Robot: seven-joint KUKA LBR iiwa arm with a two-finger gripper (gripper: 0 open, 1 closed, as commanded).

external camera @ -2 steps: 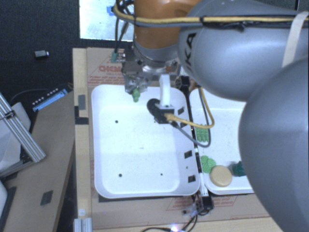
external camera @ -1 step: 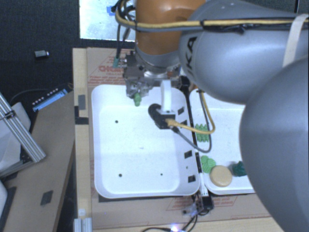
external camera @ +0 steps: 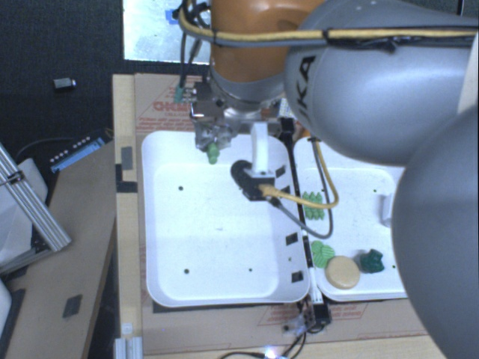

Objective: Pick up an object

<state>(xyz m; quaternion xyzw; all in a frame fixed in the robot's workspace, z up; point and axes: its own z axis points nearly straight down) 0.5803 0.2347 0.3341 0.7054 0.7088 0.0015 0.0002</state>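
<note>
White bins are lying side by side on the bench. Nearest, in the right bin (external camera: 374, 294), a tan disc (external camera: 343, 272) is sitting between a ridged green leaf (external camera: 322, 254) and a dark green lump (external camera: 371, 261), with a green comb-like piece (external camera: 312, 205) farther back. Beyond, over the far edge of the left bin (external camera: 217, 275), the gripper (external camera: 212, 146) is hanging with its fingers closed on a small green piece (external camera: 213, 154), lifted clear of the floor.
</note>
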